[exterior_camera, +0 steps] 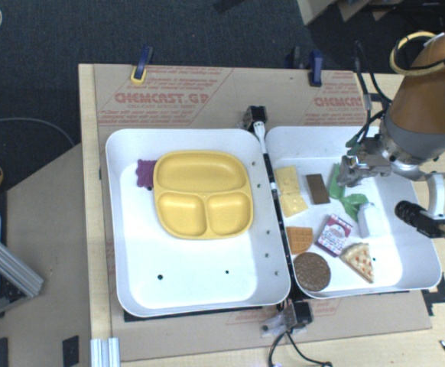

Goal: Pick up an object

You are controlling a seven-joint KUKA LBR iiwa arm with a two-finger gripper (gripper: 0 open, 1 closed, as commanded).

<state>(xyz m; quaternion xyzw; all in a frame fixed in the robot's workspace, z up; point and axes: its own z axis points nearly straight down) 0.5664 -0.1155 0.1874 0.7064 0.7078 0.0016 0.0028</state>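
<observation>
Two white bins sat side by side on a cardboard-covered bench. The left bin (131, 228) occupied the frame's centre-left and held a yellow divided tray (203, 192) in its upper half, with a purple item (145, 173) touching the tray's left edge.

The right bin (417, 270) held the loose items. A pale yellow cheese slice (289, 189) lay at its left side, with a brown bar (317, 189) just to its right. Below them lay an orange cracker (300, 239), a round brown cookie (312, 271), a small printed packet (334, 235) and a pizza wedge (358, 261) towards the lower right. A green piece (352, 202) lay near the bin's centre-right, with a small white object (363, 220) just below it.

The arm (425, 102) entered at the upper right of the frame. The gripper (350, 172) was low over the upper centre of the right bin, directly above the green piece and apparently touching its upper end. Whether the claw was open, closed or gripping could not be determined from this angle.
</observation>
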